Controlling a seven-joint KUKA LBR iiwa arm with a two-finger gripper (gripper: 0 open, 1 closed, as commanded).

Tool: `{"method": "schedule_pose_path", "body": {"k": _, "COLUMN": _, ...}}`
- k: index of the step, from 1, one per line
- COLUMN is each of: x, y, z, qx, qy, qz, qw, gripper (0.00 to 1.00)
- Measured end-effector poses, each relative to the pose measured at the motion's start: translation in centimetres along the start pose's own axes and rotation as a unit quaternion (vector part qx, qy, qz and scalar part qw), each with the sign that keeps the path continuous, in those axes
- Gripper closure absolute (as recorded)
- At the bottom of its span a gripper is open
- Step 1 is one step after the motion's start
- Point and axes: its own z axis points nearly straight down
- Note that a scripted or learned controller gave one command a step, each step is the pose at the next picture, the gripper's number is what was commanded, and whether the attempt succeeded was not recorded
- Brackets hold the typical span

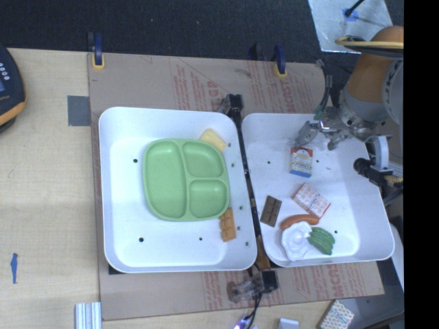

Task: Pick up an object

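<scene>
My gripper [319, 136] hangs over the far part of the right bin [363, 208], open with nothing between its fingers. Just below and left of it stands a small red and white carton [301, 162], apart from the fingers. Further toward the front lie a pink and white packet [311, 199], a brown chocolate bar [271, 210], an orange sausage [299, 220], a white lump [296, 241] and a green leafy piece [322, 239].
The left bin [123, 204] holds a green divided plate [186, 179], a yellow wedge [213, 140] at its far edge and an orange wafer [227, 225] near its front. The arm's grey body [374, 108] rises over the right bin's far right corner.
</scene>
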Motion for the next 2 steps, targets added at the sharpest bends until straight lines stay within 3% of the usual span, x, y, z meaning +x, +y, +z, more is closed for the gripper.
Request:
{"method": "schedule_pose_path", "body": {"k": 1, "x": 4.6, "y": -4.4, "z": -0.9, "qx": 0.0, "qy": 0.0, "qz": 0.0, "qw": 1.0, "gripper": 0.0}}
{"method": "schedule_pose_path", "body": {"k": 2, "x": -3.6, "y": 0.3, "z": 1.5, "qx": -0.005, "qy": -0.002, "qz": 0.003, "qw": 1.0, "gripper": 0.0}}
